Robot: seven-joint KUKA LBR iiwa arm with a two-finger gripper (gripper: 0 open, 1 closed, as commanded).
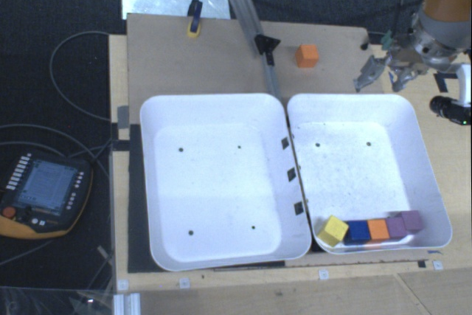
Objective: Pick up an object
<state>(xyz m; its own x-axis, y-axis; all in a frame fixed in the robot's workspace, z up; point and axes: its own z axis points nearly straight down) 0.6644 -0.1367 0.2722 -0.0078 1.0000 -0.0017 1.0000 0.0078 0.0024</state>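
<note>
From the overhead camera I see the grey two-finger gripper spread wide and holding nothing, poised just beyond the far rim of the right white plastic bin. Five small cubes line that bin's near wall, touching or nearly so: yellow cube, blue cube, orange cube, and two purple cubes, I think. The rest of its floor lies open.

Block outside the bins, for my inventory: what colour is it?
Orange; the block shows in the camera view.
</note>
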